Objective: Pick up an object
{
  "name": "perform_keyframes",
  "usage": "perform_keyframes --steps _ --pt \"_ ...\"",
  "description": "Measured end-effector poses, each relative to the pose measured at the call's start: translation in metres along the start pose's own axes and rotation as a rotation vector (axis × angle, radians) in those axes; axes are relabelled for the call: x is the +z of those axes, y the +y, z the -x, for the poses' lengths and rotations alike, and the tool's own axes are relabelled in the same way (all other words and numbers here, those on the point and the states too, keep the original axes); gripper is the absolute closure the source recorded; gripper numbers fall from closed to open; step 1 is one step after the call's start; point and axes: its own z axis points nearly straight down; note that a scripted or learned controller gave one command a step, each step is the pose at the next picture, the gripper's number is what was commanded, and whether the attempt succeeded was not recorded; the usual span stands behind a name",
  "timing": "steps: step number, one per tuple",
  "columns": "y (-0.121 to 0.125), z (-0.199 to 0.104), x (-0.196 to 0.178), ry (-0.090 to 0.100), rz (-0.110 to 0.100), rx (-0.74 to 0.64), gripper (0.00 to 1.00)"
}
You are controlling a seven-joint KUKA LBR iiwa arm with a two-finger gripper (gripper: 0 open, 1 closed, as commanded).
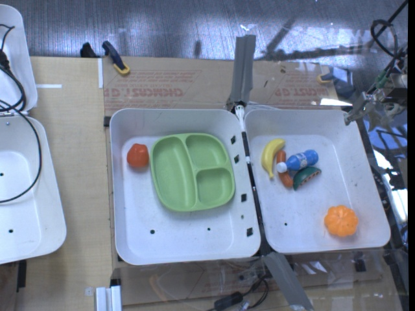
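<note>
End effector: I take the grey metal part with wires [367, 106] above the far right corner of the right bin [363, 173] to be the end effector. It is blurry.
Open or closed: I cannot tell. Nothing shows in its grip.
Closest thing: the blue bottle [301, 160] lies inside the right bin, off to the side of the end effector, toward the middle wall.
Touching the bottle: a banana [272, 157], a small orange-red stick [286, 177] and a dark green thing [307, 177]. They make one tight little pile.
Next out: an orange ball [341, 220] sits alone, near the front edge of the same bin, well apart from the pile.
Farther out: the left bin [130, 232] holds a green plate [193, 171] with three parts. A red ball [137, 155] lies just beside the plate, on the side farthest from the end effector.
Surface: brown card [168, 86] lies behind both bins.
Step now: I think the pick has not started. No thing is lifted.
Next move: the end effector should go over one thing and come straight down. The orange ball looks like the easy choice, because nothing crowds it. The pile looks harder, as the things there touch.
</note>
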Motion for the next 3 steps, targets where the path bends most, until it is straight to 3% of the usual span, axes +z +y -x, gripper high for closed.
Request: perform_keyframes --steps 1,2,3 --pt "0.003 -0.015 0.180 0.000 0.004 0.027 0.00" --pt "-0.045 -0.056 0.193 0.001 0.000 0.086 0.00" --pt "-0.083 -0.116 0.193 0.001 0.000 -0.008 0.00"
